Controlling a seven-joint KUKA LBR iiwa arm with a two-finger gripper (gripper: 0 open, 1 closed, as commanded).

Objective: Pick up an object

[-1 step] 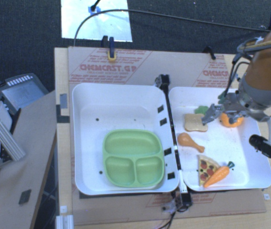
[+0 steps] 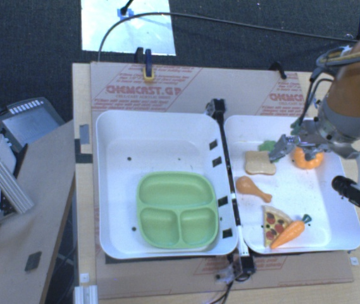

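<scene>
A robotics lab: KUKA arm [image 2: 350, 87], cabled bench [image 2: 167, 84], two white bins [image 2: 110, 170].

Left bin [image 2: 113, 132]: shallow, white, holding the tray.
Tray [image 2: 177, 209]: pale green, three compartments, lying flat toward the near right corner of the left bin.
Table [image 2: 180, 81]: cardboard sheet printed in red letters lies under both bins.
Clamp [image 2: 147, 65]: yellow and black, at the far edge of the cardboard.
Reflective sheet [image 2: 128, 18]: beyond the table, on dark carpet.
Side table [image 2: 37, 189]: left, beige.
</scene>
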